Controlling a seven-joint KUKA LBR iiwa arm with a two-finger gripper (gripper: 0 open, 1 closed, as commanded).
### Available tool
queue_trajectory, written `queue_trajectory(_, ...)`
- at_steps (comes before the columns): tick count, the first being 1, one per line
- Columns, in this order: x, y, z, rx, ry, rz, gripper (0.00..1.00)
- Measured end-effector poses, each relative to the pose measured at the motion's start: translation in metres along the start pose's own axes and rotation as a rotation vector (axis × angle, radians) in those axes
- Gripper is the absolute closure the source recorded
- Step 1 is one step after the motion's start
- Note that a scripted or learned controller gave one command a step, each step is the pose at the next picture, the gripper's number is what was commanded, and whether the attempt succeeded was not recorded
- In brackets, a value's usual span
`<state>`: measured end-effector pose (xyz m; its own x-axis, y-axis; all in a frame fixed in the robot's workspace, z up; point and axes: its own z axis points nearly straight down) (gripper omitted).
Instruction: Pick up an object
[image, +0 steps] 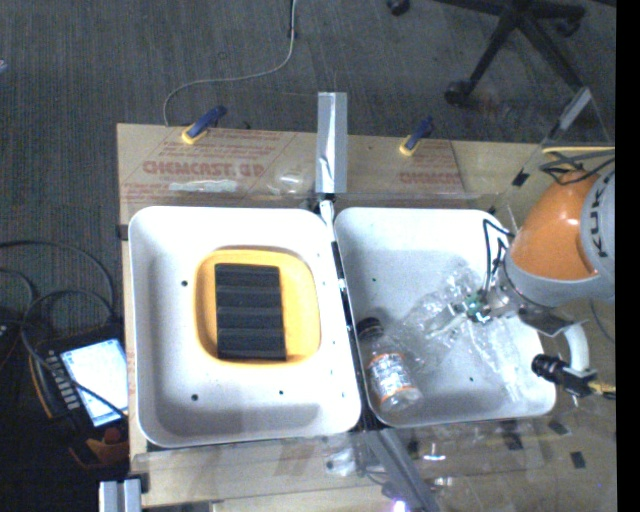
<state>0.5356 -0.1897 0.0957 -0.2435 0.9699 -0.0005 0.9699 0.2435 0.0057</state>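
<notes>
Two bins: we see two shallow white bins side by side, left bin (150, 300) and right bin (400, 225), on a bench.
Nearest item: small clear plastic bottle with a dark cap and an orange-and-white label (385, 370), lying on its side at the near left corner of the right bin, touching nothing else that we can make out.
Next back: crumpled clear plastic wrap (450, 310), spread across the middle and right of the right bin, hard to outline against the white floor.
Arm: grey KUKA arm with an orange band (555, 240) reaches in from the right, over the right bin's right side.
Gripper: we place the gripper (478, 308) low at the crumpled wrap; open or closed, we cannot tell, and we see nothing clearly held.
Left bin: yellow tray holding a black ribbed block (250, 310), sitting mid-bin, well apart from the arm.
Far edge: blue-and-yellow clamps (203, 124) on a cardboard sheet behind the bins.
Progress: we judge no pick is confirmed; everything sits in the bins, so grasp and lift are left.
</notes>
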Motion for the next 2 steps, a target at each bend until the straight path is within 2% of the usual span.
queue_trajectory(1,0.001,0.001,-0.009,-0.001,0.002,-0.002,1.00)
queue_trajectory(2,0.037,0.060,-0.104,0.005,0.000,-0.075,1.00)
